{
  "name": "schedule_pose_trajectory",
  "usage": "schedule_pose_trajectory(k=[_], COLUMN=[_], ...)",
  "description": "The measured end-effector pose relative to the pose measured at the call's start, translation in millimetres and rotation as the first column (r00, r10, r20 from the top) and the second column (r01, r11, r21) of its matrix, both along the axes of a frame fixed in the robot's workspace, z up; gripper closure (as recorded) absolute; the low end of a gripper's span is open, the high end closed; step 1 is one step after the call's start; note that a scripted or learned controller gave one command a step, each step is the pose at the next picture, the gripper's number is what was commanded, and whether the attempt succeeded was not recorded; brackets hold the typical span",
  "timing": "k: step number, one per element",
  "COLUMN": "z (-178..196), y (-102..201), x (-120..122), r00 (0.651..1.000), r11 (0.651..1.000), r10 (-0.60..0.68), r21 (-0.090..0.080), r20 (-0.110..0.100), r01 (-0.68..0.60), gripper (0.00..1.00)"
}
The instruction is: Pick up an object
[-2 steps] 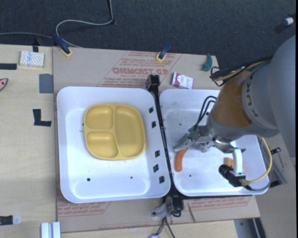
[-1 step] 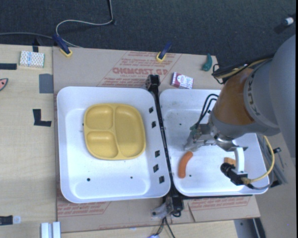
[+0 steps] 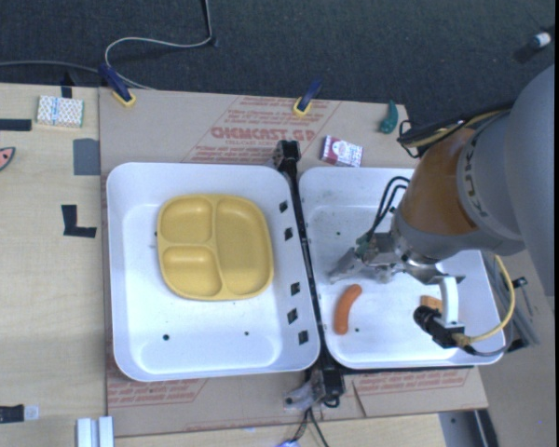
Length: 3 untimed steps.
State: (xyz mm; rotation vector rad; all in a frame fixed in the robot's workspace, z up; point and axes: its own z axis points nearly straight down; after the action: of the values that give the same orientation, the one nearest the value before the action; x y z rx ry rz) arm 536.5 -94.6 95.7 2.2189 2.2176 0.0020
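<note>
A: Starting with the arm: the grey KUKA arm with the orange band [image 3: 447, 186] reaches in from the right and hangs over the right shallow white bin [image 3: 354, 198].

B: Gripper?

A: The two-finger metal gripper [image 3: 349, 266] points left, low in that bin, its tips just above the small orange sausage-shaped object [image 3: 347, 308]. Jaws look slightly spread, nothing between them (small and a bit blurry, though).

B: So the orange piece is loose?

A: Yes, it lies on the bin floor near the centre divider, tilted, apart from the fingers.

B: Left side?

A: The left shallow white bin [image 3: 140, 324] holds a yellow plastic plate with three compartments [image 3: 214, 247], flat, in the upper half.

B: Anything else?

A: A small red-and-white packet [image 3: 340, 151] sits on the brown cardboard sheet [image 3: 196, 128] just behind the right bin.
</note>
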Motion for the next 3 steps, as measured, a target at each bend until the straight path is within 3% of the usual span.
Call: schedule_pose_trajectory(k=[1,2,3], z=[-10.2,-9.9,-0.2], y=[1.0,-1.7,-2.0], x=[9.3,65.8,65.7], r00=[1.000,1.000,1.000], r11=[1.000,1.000,1.000], r10=[0.001,0.002,0.003], r21=[0.003,0.001,0.000], r20=[-0.006,-0.001,-0.001], r01=[-0.001,-0.002,-0.003], gripper=[0.00,0.00,1.00])
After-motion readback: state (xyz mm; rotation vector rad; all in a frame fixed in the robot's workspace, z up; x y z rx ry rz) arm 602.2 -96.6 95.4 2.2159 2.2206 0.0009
